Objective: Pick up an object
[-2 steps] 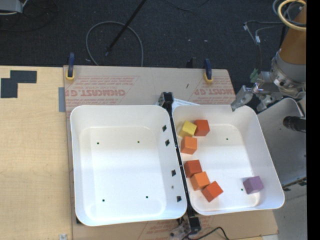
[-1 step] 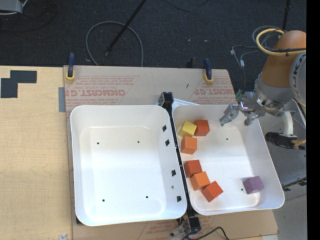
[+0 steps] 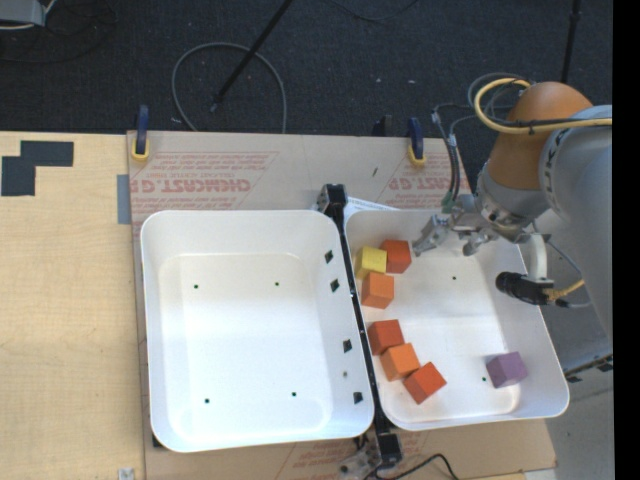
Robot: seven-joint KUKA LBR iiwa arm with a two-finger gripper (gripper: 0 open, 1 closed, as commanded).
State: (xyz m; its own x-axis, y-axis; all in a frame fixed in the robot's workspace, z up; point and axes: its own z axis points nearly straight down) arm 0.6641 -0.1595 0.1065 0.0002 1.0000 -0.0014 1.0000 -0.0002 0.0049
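Two white bins sit side by side on my bench, seen from above at a slant. On the left, the left bin (image 3: 240, 328) shows a bare white floor. Next comes the right bin (image 3: 540, 393), which holds seven blocks. Near its upper left corner a yellow block (image 3: 373, 259) touches a red-orange block (image 3: 397, 255), with an orange block (image 3: 377, 289) just below them. Lower down, along the wall between the bins, three more run in a slanted row, each touching the next: a red block (image 3: 386, 335), an orange one (image 3: 401, 359) and a red one (image 3: 424, 381). A purple block (image 3: 506, 369) lies alone near the lower right corner, well apart from the rest.

Further right, my claw (image 3: 455, 230) hangs over the top of the right bin, just right of the yellow and red-orange pair. Its fingers look spread apart with nothing between them.

I judge this the approach step: nothing is picked yet. Next I would need to choose one block, line up over it and come down. The purple block stands clear; the clustered ones leave my fingers little room.
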